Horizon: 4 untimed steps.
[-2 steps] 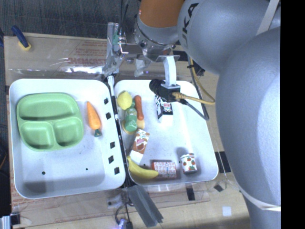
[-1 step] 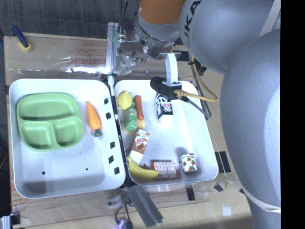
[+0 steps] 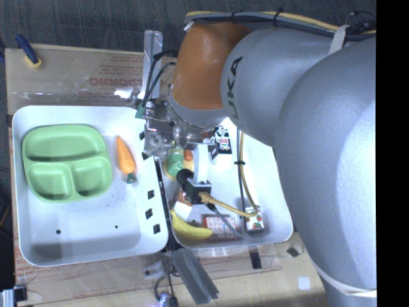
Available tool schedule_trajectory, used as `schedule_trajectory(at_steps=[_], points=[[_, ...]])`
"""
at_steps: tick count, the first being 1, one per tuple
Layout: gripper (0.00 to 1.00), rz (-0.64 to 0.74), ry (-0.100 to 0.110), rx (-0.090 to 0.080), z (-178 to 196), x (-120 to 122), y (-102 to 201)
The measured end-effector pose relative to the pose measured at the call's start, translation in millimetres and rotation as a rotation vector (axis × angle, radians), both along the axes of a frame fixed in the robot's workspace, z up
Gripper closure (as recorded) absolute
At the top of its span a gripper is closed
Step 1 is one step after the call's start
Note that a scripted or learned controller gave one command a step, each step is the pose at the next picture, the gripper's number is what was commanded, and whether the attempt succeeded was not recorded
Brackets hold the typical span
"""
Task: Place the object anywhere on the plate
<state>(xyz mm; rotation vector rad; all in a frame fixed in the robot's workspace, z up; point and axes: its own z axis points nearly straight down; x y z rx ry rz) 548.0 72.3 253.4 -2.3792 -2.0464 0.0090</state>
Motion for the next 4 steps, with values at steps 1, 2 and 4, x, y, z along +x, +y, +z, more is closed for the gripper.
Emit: schedule_trajectory(at_steps=[1, 2, 4], points=[[1.0, 0.248, -0.005, 0.001, 20, 33, -40], [1.0, 0.398, -0.006, 0.002, 97, 25, -138], [1.0, 0.55, -0.005, 0.002, -7, 21, -87]])
